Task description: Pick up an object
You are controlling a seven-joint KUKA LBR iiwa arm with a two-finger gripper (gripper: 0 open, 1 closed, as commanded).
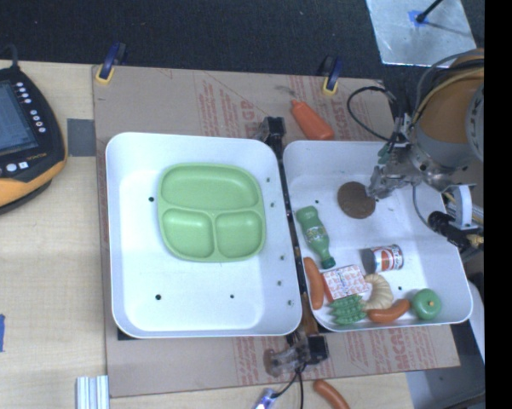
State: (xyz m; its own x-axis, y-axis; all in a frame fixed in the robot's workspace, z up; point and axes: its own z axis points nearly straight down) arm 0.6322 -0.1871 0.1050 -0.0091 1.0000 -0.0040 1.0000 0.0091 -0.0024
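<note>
The bench [43, 313] is pale wood with a brown cardboard sheet [196, 100] laid over its middle, and two white bins sit side by side on that sheet. The left bin [136, 296] holds a green divided plate [211, 211] lying flat, a little toward 12 o'clock from the bin's centre. The right bin [426, 254] carries the loose items, most of them crowded toward 6 o'clock. The arm [447, 118] enters from 3 o'clock, and its gripper [380, 181] hangs over the bin's 12 o'clock part; whether the pincer is open or closed cannot be told from this view. Just at 8 o'clock of the gripper lies a brown disc [354, 200], flat on the bin floor, and whether the two touch cannot be told. A green bottle [314, 236] lies tilted near the bin's 9 o'clock wall. Near the bin's centre lies a small can [383, 258] on its side. At 6 o'clock sit a printed packet [345, 279], a green bunch [348, 309] just below it, a pale croissant [379, 290], an orange sausage [387, 313] and a green apple [426, 303]. A carrot [314, 282] lies along the 9 o'clock wall. Outside the bins, another carrot [311, 120] rests on the cardboard at 12 o'clock, and a pendant [13, 139] with a screen sits on the bench at 9 o'clock.
</note>
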